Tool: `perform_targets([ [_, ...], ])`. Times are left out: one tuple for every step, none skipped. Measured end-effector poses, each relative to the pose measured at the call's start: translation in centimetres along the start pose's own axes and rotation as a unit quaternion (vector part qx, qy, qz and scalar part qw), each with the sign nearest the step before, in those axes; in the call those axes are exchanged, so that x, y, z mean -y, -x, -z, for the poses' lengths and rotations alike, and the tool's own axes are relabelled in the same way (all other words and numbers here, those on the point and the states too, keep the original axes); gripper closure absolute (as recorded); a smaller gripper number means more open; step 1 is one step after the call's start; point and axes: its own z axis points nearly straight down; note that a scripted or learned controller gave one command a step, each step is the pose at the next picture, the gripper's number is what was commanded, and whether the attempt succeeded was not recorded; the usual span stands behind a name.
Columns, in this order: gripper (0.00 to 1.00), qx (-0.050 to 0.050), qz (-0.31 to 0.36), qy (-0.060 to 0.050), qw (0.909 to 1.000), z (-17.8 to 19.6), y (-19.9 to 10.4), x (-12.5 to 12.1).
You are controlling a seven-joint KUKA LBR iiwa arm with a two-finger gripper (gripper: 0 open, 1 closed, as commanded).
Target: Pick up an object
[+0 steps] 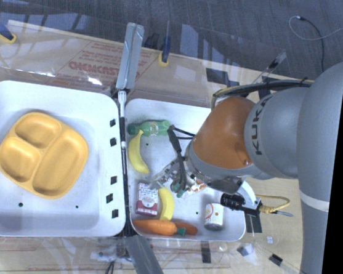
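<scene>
The right bin (191,236) holds several small items. A yellow banana (136,152) lies at its left, with a green crumpled object (150,127) above it. Near the front are a red and white packet (147,199), a short yellow piece (166,204), an orange carrot (155,227) and a small white can (214,216). My gripper (175,178) hangs low over the middle of this bin, just right of the banana and above the yellow piece. The orange wrist band (224,136) and grey arm cover the bin's right half. Something small and teal shows at the gripper's tip.
The left bin (2,205) carries a yellow divided plate (42,153) on its left side. A metal divider (130,57) runs between the bins. A black cable and connector (241,202) trail from the wrist over the right bin's edge.
</scene>
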Motion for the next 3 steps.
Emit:
perform_targets([
  [1.00, -0.001, -0.181, -0.004, 0.9835, 8.6, -1.3, -7.7],
  [1.00, -0.001, -0.248, -0.005, 0.9687, 8.5, -3.2, -13.8],
  [1.00, -0.001, -0.448, -0.007, 0.8940, 8.4, -9.0, -16.2],
])
